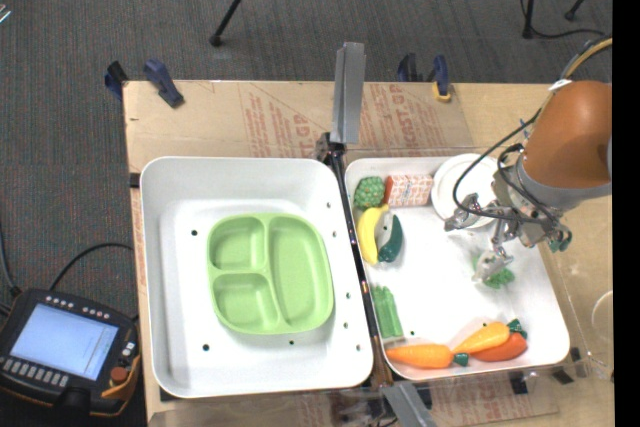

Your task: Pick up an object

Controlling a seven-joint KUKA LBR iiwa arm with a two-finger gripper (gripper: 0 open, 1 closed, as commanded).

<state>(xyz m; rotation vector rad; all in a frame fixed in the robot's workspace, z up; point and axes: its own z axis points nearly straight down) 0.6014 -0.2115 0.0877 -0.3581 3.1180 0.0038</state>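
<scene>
Seen from above at a slant, the grey arm with its orange band (570, 140) reaches in from the right of the frame over the right-hand white bin (440, 260). Its claw (497, 260) hangs low in that bin's right half, directly over a small green toy (499, 277), which lies at the fingertips; whether the claw is spread or pressed together cannot be told from here, nor whether the toy is caught.

A white plate (455, 183) sits in the bin's upper part, partly under the wrist. Along the bin's left side lie a dark green bumpy piece (369, 191), a pale orange-and-white packet (409, 188), a yellow banana (370, 233) and, touching it, a dark green vegetable (391, 239). Lower left lies a green stick (387, 312). Two orange carrots (422, 354) (490, 340) rest along the near wall, close together.

The left-hand white bin (170, 215) holds a light green divided tray (270, 273) near its centre. Both bins stand on a cardboard-topped bench (260, 115). A teach pendant with a lit screen (65, 343) lies at the lower left of the frame.
</scene>
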